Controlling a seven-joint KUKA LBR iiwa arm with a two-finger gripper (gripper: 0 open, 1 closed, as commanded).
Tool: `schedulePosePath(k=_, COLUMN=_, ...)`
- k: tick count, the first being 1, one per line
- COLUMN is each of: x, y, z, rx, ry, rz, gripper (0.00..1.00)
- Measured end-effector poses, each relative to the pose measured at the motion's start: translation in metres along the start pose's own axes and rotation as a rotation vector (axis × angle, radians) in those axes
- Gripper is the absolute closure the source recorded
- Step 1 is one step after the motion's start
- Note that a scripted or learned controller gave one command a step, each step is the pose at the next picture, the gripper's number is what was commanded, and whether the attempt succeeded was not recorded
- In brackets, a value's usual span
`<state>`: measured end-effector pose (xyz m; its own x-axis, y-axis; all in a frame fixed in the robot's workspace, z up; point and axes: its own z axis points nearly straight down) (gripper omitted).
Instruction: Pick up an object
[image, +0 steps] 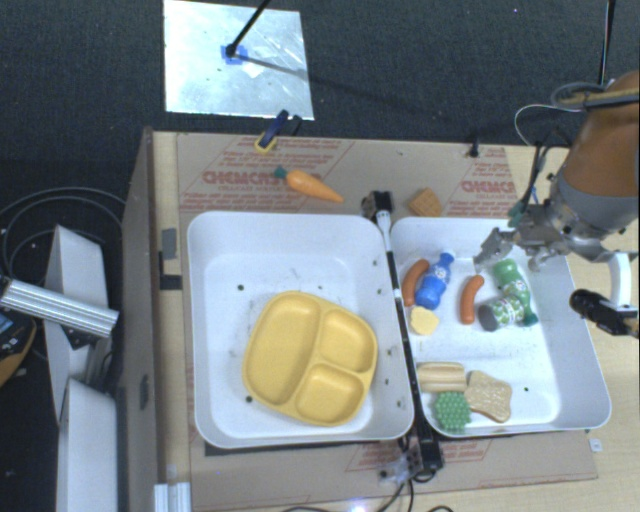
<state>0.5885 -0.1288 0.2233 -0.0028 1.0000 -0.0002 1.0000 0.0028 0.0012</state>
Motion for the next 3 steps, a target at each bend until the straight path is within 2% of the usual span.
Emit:
schedulePosePath(k=1, x=-0.024, y=0.036, z=0.084, rx=0.002, ry=0.000, rz=0.002, gripper=0.00)
schedulePosePath(k=2, x=-0.018, y=0.029, z=0.140, rx=0.002, ry=0.000, rz=0.002, gripper=0.00)
schedulePosePath(k=3, x=-0.027, y=0.001, z=0.139, rx=0.000, ry=0.000, rz=0.002, gripper=0.00)
